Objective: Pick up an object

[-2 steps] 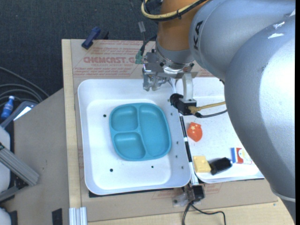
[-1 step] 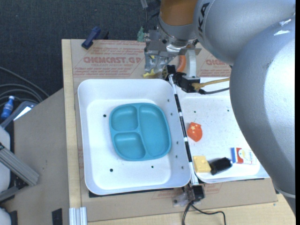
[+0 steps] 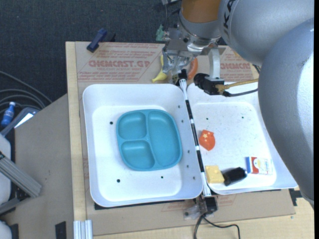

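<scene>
I see the tool [image 3: 175, 67] above the right bin's [image 3: 249, 108] far-left corner; can't tell its state. Red piece [image 3: 207, 139], yellow block [image 3: 214, 173], black item [image 3: 234, 175] all unpicked. Grasp not done.

One camera sits high above the brown cardboard-topped counter [image 3: 124, 63] and looks down at a slant. It sees both shallow white plastic bins [image 3: 99, 133] side by side. The big grey metal arm [image 3: 279, 59] comes in from the right, very close to the camera.

Red "CHEMCAST GP" lettering on the brown board [image 3: 119, 63] behind the bins
</scene>
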Robot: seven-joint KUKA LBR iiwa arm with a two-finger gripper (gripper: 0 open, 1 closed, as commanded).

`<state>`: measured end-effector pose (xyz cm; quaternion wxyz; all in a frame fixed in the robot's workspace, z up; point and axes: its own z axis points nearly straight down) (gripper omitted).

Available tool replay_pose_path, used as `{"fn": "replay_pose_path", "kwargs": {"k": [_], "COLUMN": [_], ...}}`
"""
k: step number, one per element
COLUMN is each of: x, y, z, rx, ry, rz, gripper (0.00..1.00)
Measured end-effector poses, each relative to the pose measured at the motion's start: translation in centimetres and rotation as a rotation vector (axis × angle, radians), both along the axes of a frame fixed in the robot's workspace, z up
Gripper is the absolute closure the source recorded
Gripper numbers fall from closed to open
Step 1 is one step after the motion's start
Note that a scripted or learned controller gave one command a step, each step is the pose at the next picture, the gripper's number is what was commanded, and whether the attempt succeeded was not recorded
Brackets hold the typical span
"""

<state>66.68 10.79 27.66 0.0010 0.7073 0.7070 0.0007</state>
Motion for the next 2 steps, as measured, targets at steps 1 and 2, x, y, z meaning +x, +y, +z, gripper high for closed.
{"fn": "replay_pose_path", "kwargs": {"k": [1, 2], "x": [-0.1, 0.0], "y": [2.3, 4.1], "z": [-1.3, -1.3], "rx": [0.000, 0.000], "ry": [0.005, 0.001], "rz": [0.001, 0.001], "gripper": [1.00, 1.00]}}
